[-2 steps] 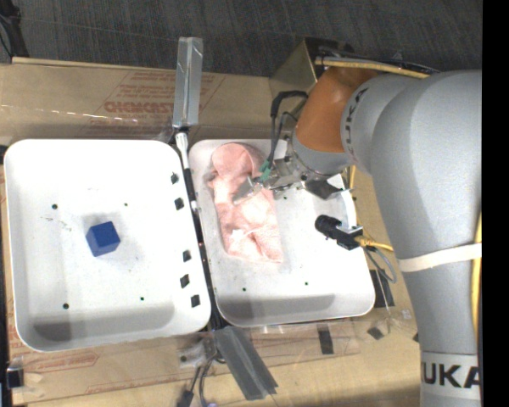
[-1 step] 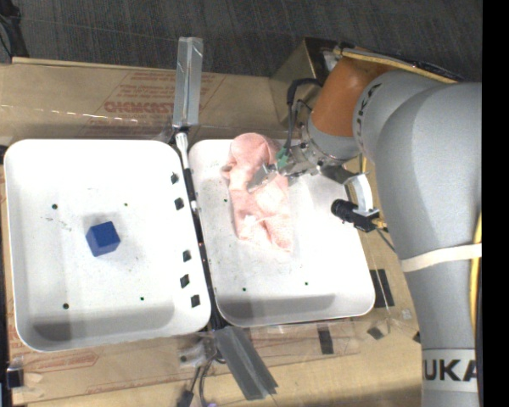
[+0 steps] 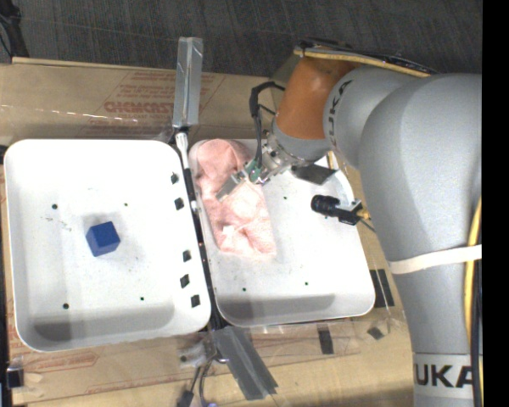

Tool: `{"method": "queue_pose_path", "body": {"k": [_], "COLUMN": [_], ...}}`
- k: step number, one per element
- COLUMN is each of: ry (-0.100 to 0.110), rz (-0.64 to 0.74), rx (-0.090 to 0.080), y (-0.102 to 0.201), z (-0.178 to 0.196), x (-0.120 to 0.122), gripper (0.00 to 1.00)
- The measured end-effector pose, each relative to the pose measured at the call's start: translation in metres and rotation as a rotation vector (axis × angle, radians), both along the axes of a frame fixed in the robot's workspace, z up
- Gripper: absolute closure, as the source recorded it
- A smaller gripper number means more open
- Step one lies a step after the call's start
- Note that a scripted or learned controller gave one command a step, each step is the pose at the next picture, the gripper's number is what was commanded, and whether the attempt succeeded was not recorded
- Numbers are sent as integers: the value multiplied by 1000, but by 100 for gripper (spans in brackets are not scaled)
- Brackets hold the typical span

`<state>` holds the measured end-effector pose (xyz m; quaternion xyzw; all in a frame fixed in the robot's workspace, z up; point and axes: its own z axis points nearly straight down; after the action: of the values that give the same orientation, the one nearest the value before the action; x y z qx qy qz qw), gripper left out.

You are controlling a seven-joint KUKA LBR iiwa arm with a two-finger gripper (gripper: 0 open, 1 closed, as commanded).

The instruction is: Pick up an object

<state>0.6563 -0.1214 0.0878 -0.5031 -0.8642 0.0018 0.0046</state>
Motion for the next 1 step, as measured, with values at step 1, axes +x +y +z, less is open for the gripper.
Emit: {"method": "queue_pose_path", "body": {"k": [1], "ry": [-1], "rz": [-27], "rx": [0], "y": [-21], "z": [3], "x": [-89], "gripper": [0]}}
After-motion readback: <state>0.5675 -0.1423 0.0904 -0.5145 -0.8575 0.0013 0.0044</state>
